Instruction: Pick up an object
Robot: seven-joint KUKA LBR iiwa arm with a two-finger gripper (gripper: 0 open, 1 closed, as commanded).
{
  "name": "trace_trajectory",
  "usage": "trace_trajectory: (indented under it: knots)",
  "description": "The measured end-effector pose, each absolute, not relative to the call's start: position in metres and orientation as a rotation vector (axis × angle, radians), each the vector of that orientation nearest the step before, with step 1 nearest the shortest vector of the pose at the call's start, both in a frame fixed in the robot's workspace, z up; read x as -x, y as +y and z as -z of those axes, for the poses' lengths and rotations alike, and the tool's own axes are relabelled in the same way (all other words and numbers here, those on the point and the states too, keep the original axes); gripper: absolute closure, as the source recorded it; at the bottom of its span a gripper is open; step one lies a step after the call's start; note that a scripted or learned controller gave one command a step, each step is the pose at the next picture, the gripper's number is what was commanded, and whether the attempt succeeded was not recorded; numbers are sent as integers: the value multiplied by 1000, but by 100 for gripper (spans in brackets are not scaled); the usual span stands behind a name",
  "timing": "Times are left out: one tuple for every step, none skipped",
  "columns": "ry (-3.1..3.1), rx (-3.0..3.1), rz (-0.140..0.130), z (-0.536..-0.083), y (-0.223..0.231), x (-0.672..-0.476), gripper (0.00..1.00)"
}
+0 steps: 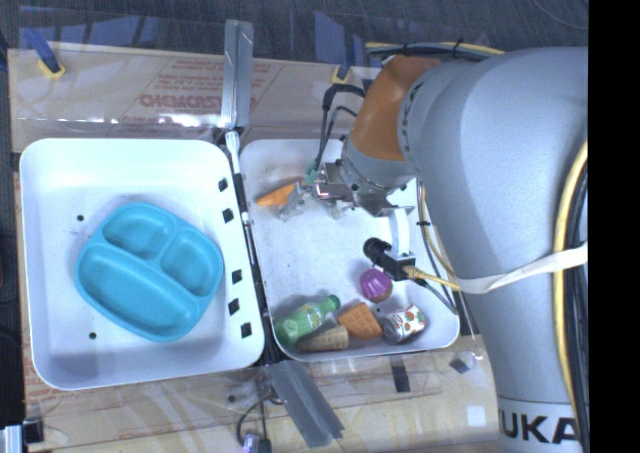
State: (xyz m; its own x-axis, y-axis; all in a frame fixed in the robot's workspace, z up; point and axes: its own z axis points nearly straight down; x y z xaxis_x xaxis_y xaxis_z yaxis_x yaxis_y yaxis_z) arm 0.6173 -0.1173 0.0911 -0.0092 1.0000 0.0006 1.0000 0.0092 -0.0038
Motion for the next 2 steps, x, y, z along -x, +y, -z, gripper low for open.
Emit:
trace_trajectory:
  knots:
    - [-2226,2210,-4,-91,-123,-543,0]
    - [-2230,2210,-3,-92,-108,-635,0]
